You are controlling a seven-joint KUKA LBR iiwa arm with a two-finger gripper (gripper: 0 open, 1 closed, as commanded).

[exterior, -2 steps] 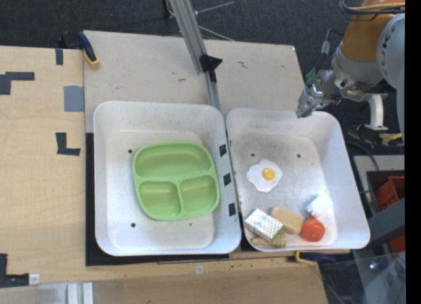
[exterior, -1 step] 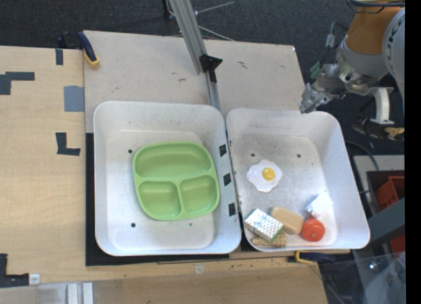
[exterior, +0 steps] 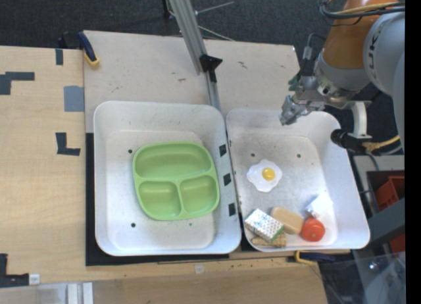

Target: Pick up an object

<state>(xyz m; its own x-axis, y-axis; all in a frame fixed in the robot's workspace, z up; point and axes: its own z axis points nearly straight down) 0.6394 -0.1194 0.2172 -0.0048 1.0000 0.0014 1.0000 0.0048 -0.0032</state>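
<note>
The right bin [exterior: 342,164] holds a fried egg toy [exterior: 264,176] near its middle. Along its near edge lie a green-and-white boxed item [exterior: 263,225], a tan bread-like block [exterior: 287,219], a red tomato-like piece [exterior: 313,230] and a small white-and-blue item [exterior: 320,205]. My gripper [exterior: 290,114] hangs over the far edge of the right bin, up and to the right of the egg, with nothing visible between its fingers.
The left bin [exterior: 108,164] contains a green divided plate [exterior: 175,180]. A grey metal pole [exterior: 191,26] slants down to the seam between the bins. A blue-and-yellow clamp [exterior: 88,48] sits at the board's far left corner.
</note>
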